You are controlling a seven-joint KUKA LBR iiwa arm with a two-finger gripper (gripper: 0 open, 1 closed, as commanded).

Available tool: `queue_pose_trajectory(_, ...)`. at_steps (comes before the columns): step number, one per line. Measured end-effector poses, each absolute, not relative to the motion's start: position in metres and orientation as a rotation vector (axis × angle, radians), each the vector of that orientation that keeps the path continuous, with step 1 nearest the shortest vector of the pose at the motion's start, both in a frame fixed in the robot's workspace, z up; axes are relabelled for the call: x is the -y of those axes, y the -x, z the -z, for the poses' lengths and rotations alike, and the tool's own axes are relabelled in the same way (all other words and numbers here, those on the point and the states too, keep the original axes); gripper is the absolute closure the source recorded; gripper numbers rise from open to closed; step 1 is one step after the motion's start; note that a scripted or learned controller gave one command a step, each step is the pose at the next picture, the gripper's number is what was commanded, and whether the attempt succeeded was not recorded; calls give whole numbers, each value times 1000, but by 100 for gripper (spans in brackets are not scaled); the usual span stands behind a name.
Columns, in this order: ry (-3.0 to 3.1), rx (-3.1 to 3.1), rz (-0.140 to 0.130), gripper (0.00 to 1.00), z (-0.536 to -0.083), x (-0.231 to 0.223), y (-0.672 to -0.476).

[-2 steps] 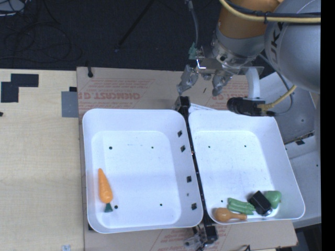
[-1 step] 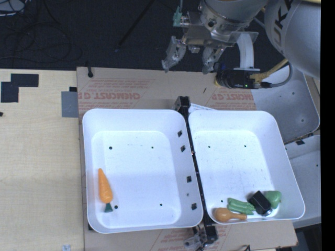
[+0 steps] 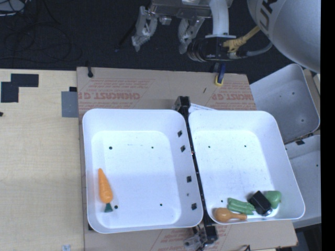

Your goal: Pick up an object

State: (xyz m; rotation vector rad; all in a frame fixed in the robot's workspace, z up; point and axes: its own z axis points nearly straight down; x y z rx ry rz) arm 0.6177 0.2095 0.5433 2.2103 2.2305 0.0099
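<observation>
An orange toy carrot (image 3: 105,188) with a small green top lies near the left wall of the left bin (image 3: 131,123). In the near right corner of the right bin (image 3: 235,120) sit a green pea pod (image 3: 240,206), a yellow-orange pear-like toy (image 3: 228,215), a black block (image 3: 259,203) and a green rounded piece (image 3: 273,197), packed close together. My gripper (image 3: 164,34) hangs high above the far edge of the bench, beyond both bins. Its two fingers stand apart and open with nothing between them.
The two white bins meet at a black clip strip (image 3: 189,161) running down the middle. They rest on a brown cardboard sheet (image 3: 157,88). The arm's large grey body (image 3: 285,14) fills the top right. A grey plate (image 3: 285,95) lies right of the bins.
</observation>
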Motion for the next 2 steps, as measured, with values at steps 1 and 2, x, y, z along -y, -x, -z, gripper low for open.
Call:
queue_pose_trajectory(1, -2218, -2226, 6, 0, -536, -209, -645)
queue_pose_trajectory(2, -2211, -2236, 13, 100, -546, -211, -643)
